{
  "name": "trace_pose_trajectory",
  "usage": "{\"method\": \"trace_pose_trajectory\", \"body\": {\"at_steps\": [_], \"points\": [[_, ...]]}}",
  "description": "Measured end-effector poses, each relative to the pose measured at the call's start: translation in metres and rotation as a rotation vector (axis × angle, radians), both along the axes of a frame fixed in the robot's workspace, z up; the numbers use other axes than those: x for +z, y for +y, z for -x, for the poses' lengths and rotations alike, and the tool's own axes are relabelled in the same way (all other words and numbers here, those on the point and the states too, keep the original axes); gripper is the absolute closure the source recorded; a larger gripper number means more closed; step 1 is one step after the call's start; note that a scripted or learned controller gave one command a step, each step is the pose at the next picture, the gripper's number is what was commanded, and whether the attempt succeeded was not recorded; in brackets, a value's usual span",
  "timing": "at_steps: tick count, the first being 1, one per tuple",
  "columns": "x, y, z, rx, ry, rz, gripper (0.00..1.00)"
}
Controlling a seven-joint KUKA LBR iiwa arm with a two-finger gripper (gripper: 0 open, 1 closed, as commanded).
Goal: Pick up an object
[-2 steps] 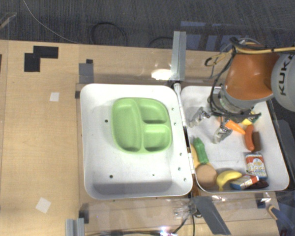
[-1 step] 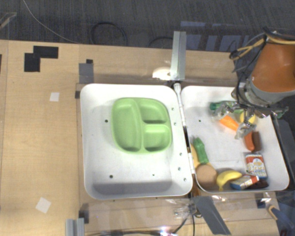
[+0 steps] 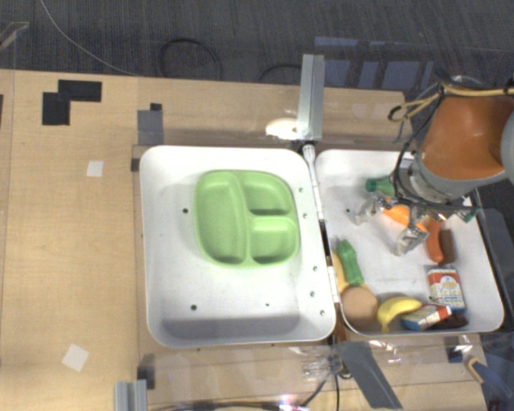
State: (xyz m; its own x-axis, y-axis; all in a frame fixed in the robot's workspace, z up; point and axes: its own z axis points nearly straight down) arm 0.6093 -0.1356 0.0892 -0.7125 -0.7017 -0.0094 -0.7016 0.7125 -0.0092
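Observation:
My gripper (image 3: 384, 229) hangs over the upper middle of the right bin (image 3: 343, 171), below the arm's orange band. Its two grey fingers (image 3: 363, 214) stand spread apart, so it is open. An orange piece (image 3: 397, 215) lies under the gap between them, untouched as far as I can see. Beside the far finger sit a brown sausage (image 3: 446, 245) and another orange piece (image 3: 432, 247). A small green thing (image 3: 378, 184) lies just behind the gripper.
The right bin also holds a green pepper-like piece (image 3: 350, 263), a brown round thing (image 3: 358, 301), a banana (image 3: 397, 309), a small can (image 3: 445, 286) and a dark stick-shaped thing (image 3: 437, 318). A green divided plate (image 3: 244, 217) lies in the left bin (image 3: 167, 255).

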Motion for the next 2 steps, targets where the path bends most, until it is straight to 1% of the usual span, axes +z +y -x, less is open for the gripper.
{"method": "trace_pose_trajectory", "body": {"at_steps": [1, 2], "points": [[0.015, 0.001, -0.004, 0.001, -0.013, -0.001, 1.0], [0.047, -0.054, -0.025, 0.314, 0.001, 0.004, 1.0]]}}
